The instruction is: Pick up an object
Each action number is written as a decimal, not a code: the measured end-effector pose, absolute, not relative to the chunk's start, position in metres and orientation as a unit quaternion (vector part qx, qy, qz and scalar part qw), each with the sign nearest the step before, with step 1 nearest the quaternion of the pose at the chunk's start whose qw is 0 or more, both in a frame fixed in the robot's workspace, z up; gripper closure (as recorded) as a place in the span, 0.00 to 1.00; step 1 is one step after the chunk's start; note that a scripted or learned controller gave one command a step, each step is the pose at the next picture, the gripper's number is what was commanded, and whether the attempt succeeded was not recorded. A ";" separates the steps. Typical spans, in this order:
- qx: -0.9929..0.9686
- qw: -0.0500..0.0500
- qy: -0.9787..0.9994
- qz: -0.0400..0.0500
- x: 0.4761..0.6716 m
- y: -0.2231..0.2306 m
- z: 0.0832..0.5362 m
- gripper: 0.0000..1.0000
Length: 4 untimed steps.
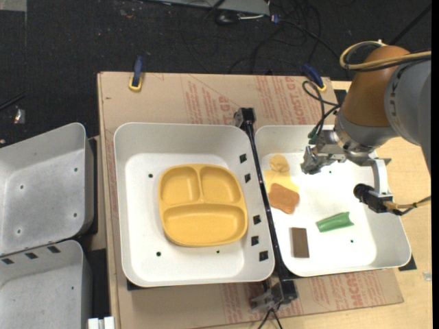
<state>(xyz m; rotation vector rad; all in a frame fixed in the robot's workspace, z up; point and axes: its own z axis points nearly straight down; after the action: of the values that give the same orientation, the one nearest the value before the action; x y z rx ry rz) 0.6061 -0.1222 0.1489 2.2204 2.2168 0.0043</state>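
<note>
End effector (314, 163) hovering over the right bin (391, 242), finger state unclear. Pieces of toy food (283, 196) lying beside it; yellow tray (203, 205) sitting in the far bin (130, 184).

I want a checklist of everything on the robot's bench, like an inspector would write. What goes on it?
Surface: brown board bearing two shallow white bins, left and right.
Job's things: in the right bin, a small tan lump, a pale yellow piece, an orange chunk, a green piece and a dark brown block.
Clutter: yellow divided tray in the left bin.
Grippers: two-finger gripper above the right bin's far end, holding nothing visible.
Cables: black wires on the floor; a yellow one on the arm.
Surroundings: dark floor, spare white bins on the left.
</note>
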 end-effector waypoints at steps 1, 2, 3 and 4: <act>0.706 0.003 0.708 0.002 0.606 -0.121 0.213 1.00; 0.706 0.002 0.708 0.001 0.607 -0.121 0.231 1.00; 0.704 -0.001 0.710 0.000 0.602 -0.065 0.222 1.00; 0.704 -0.001 0.710 0.000 0.588 -0.011 0.233 1.00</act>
<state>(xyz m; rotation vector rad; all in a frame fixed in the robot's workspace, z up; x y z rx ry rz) 0.5882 -0.0106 0.2335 2.2139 2.2320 0.0013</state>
